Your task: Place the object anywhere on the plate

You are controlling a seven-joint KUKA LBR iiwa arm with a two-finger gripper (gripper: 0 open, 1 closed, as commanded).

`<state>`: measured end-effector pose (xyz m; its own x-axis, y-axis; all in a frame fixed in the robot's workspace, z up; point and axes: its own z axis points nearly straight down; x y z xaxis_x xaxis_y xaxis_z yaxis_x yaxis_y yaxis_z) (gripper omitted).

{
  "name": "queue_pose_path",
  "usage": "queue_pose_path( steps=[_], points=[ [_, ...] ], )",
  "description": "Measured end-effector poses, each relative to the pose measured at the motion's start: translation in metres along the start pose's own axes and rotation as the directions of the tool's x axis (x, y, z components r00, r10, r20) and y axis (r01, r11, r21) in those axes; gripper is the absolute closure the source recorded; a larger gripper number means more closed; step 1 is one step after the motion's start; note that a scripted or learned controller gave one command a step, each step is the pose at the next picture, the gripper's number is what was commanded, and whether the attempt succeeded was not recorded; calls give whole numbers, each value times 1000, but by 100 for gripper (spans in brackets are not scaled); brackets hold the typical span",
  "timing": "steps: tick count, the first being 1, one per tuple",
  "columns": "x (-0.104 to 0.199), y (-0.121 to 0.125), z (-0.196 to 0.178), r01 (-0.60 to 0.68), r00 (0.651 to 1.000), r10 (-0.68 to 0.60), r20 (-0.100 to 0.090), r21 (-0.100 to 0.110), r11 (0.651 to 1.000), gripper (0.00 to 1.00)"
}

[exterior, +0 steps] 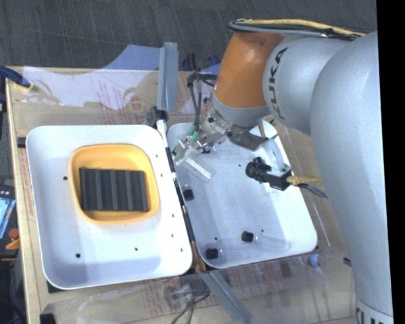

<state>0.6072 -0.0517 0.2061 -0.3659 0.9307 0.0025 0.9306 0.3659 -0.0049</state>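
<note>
Okay, you have the tool point(192, 150) at the upper left corner of the right bin point(287, 235), close to the wall it shares with the left bin point(58, 253); you can't tell if it's spread or pressed together. The right bin's smooth floor is mostly open, with small black bits point(246, 237) near its lower edge. The ribbed block point(114, 189), dark and rectangular, lies flat on the yellow plate point(111, 154), with white margin all round. The arm point(320, 84) reads KUKA.
</note>
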Motion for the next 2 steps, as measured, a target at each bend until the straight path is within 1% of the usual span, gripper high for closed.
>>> queue_pose_path(
  steps=[1, 2],
  points=[
    [0, 0, 0, 0, 1000, 0, 0, 0, 1000, 0],
    [38, 44, 9, 85, 996, -85, 2, -4, 996, 0]
  ],
)
